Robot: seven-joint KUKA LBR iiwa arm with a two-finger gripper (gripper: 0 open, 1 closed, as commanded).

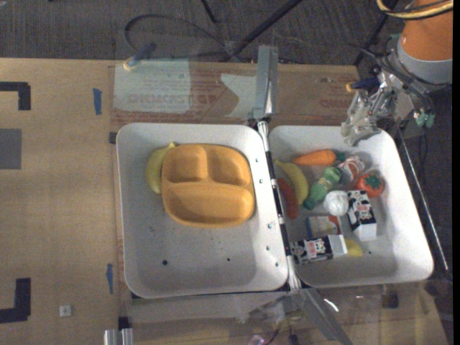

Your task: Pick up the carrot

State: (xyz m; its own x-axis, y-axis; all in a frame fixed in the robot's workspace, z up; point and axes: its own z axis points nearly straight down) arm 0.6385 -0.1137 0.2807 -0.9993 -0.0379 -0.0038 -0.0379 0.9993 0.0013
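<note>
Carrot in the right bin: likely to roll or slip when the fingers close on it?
The carrot looks like smooth moulded plastic, so probably stiff and light, possibly slick. Its tapered, rounded shape suggests it may roll or squirt sideways if pinched off-centre. Lying flat near the banana and green bottle, a nudge could disturb those.

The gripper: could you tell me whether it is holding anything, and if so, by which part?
Nothing is held. The gripper hovers over the right bin's top edge, and the carrot lies apart from it in that bin.
</note>
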